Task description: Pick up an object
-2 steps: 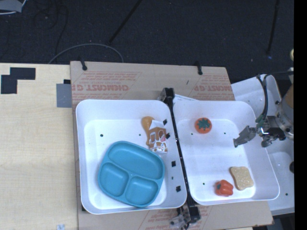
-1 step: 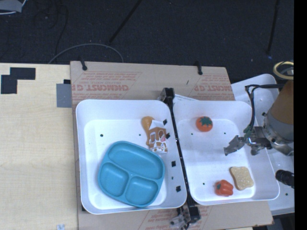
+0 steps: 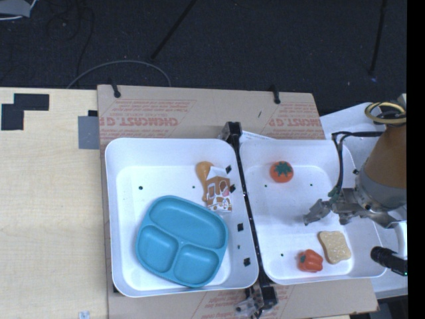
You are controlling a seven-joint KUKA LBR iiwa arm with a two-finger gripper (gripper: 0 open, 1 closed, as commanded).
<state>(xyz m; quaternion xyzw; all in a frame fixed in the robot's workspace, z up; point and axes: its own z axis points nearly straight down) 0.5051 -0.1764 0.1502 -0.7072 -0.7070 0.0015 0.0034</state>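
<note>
Blue divided plate (image 3: 180,240) fills the left bin (image 3: 123,178); in the right bin (image 3: 292,271), the gripper (image 3: 317,212) (fingers spread, holding nothing) hangs just above-left of the toast slice (image 3: 335,246), red pepper (image 3: 309,260) beside it.

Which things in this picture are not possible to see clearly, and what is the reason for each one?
- Gripper, camera view: small and dark, so its state cannot be read.
- Arm: cut off by the right side of the camera view.
- Small packet in the left bin: print too small to read.
- Orange piece: partly behind the packet; what it is stays unclear.
- Blue tray: hides the bin floor beneath.
</note>
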